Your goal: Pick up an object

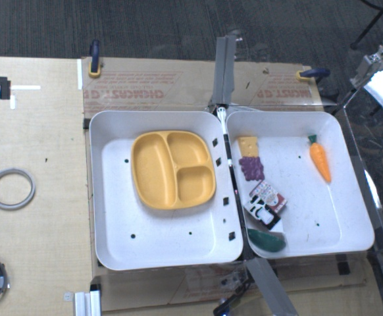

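- the toy carrot (pixel 320 161) lies alone in the right bin (pixel 349 196), well apart from the clutter along the bin's left wall; we judge it light, stiff and smooth, best pinched across its thick middle.
- along that wall: a yellow block (pixel 247 145), purple grapes (pixel 251 168), a small printed packet (pixel 265 204) and a dark green piece (pixel 268 241), packed close, harder to grip.
- the left bin (pixel 109 196) holds a yellow divided plate (pixel 174 170).
- we cannot tell the tool's state.

floor (pixel 145 12): dark grey carpet | bench (pixel 33 110): pale wood | backing: cardboard sheet (pixel 152 91), clamped
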Tool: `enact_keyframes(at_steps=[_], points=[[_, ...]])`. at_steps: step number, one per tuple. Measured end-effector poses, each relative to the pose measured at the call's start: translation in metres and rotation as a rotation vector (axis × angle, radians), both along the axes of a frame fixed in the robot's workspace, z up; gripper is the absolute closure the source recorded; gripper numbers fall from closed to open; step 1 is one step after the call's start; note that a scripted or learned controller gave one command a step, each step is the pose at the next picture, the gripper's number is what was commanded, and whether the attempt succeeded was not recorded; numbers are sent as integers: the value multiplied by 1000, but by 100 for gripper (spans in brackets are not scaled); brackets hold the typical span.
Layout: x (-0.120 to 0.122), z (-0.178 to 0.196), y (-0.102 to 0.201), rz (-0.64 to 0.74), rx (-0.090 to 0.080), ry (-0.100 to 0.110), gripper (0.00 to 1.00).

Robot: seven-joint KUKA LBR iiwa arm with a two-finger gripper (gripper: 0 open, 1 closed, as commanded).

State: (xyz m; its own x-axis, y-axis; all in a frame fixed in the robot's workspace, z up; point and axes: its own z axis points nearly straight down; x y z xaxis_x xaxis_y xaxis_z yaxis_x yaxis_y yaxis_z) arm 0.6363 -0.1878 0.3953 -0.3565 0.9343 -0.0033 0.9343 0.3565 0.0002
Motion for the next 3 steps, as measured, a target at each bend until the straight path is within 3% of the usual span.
enact_keyframes(at_steps=[1,2,3], points=[[0,0,0,0,0,1,0],[-2,-189,77,-390,2,3,0],[-31,-114,72,-243,0,1,0]])
